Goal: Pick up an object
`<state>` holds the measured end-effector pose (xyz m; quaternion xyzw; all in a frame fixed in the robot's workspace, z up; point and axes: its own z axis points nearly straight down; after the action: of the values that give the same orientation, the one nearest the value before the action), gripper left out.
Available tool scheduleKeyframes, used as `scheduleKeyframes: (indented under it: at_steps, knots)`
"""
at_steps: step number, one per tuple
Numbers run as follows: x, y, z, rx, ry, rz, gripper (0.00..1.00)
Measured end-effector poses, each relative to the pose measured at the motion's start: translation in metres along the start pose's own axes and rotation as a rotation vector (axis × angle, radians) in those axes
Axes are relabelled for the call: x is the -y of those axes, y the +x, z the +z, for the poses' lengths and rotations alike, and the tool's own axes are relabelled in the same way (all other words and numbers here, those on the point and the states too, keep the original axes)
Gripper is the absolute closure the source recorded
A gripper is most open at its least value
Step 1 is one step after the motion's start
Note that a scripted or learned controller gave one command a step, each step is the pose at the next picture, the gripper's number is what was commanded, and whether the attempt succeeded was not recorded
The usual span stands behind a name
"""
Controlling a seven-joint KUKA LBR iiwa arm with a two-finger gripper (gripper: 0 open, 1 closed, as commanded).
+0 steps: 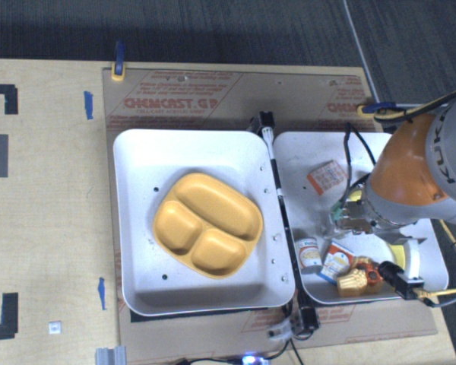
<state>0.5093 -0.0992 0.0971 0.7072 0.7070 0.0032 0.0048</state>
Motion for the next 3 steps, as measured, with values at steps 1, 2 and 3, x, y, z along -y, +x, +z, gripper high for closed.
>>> scheduleKeyframes:
  at_steps: [1, 2, 3]
  knots:
    - [0.0, 0.0, 0.0, 0.0, 0.0, 0.0, 0.0]
    - [0.026, 0.007, 0.01, -0.001, 0.004, 0.0, 0.0]
    - [0.025, 0.007, 0.0, 0.001, -0.001, 0.0, 1.0]
